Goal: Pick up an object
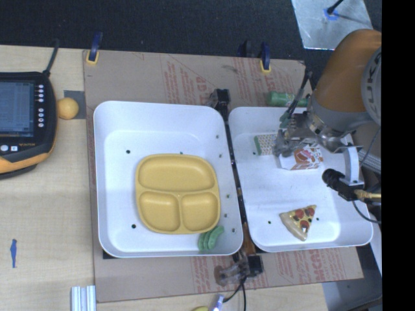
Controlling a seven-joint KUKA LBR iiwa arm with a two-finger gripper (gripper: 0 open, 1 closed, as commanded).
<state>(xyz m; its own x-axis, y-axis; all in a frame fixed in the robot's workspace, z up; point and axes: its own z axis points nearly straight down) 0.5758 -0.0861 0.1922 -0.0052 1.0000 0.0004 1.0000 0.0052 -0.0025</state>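
The setting is a robotics laboratory test bench. Indicators: a grey-and-orange industrial robot arm [347, 76], a black-and-orange handheld control pendant with screen [23, 123], a brown cardboard sheet [162, 76] clamped to the bench by blue clips [94, 47], and two shallow white plastic bins [110, 173].

Plastic bins on cardboard, over a pale wood bench

The two white bins [104, 173] are looking like smooth plastic with a soft sheen, and the yellow divided tray [176, 193] is showing a matt plastic finish. The sheet of brown cardboard [162, 76] beneath them is looking dull and papery, and the bench [39, 238] is showing a pale wood grain. The arm's orange band [347, 70] is appearing smooth and slightly glossy, while the pizza slice [299, 221] is looking like matt plastic.
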